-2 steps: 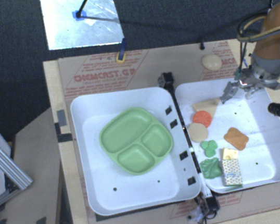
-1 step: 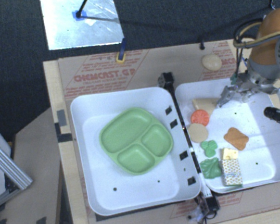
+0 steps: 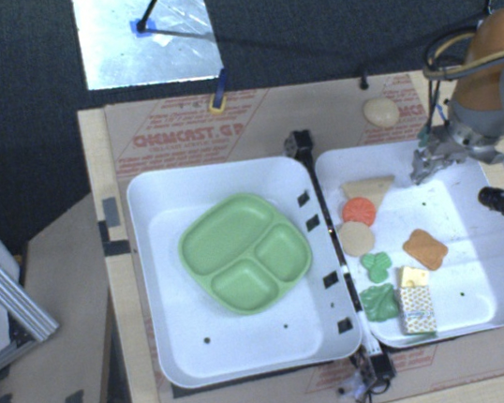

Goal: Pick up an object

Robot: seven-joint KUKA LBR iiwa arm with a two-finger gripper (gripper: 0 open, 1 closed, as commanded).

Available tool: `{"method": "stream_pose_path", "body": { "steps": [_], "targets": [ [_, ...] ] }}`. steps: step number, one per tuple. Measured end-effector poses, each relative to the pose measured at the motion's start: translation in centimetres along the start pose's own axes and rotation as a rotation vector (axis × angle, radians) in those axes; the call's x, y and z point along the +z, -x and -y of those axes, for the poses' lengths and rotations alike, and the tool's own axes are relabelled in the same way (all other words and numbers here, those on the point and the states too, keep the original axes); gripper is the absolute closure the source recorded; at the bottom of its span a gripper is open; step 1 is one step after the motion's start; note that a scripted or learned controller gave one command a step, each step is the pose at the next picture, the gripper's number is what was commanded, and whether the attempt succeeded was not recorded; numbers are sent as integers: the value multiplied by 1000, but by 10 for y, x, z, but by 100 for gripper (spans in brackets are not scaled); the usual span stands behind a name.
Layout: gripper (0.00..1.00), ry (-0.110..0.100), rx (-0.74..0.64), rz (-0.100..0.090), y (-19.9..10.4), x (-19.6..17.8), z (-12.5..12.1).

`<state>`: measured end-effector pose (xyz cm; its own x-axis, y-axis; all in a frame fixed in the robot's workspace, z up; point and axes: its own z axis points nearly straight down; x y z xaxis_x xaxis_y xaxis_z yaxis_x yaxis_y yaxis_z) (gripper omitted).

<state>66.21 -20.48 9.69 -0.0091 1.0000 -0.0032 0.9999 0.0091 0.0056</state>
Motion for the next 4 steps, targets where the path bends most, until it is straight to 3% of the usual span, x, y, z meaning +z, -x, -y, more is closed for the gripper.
{"method": "stream_pose_path", "body": {
  "steps": [2, 3, 4],
  "targets": [
    [100, 0, 2, -2, -7, -127, -4],
    [100, -2, 3, -2, -7, -128, -5],
    [100, -5, 3, -3, -62, -127, 7]
  ]
}}
